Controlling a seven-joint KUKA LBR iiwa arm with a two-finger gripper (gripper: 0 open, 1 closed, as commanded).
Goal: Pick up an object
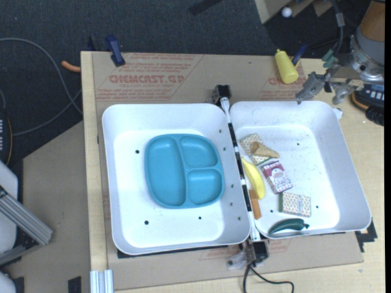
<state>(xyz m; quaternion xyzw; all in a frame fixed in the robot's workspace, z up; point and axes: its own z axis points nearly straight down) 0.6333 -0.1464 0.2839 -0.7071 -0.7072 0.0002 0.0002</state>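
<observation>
The right bin (342, 163) holds several small things. A yellow banana (254, 177) lies along its left wall, with an orange stick (256, 209) below it. Tan cracker packs (255, 146) sit at the upper left, a pink packet (278, 177) lies in the middle, a patterned packet (297, 204) sits lower down, and a dark green piece (287, 226) rests at the near edge. My gripper (320, 94) hangs over the bin's far right rim, well above and apart from all of them. It is open with nothing between its fingers.
The left bin (122, 163) holds a blue divided plate (183, 170). A yellow object (285, 66) stands on the bench behind the right bin, and a blue clamp (114, 50) sits at the bench's far left corner. A black hinge strip (235, 157) runs between the bins.
</observation>
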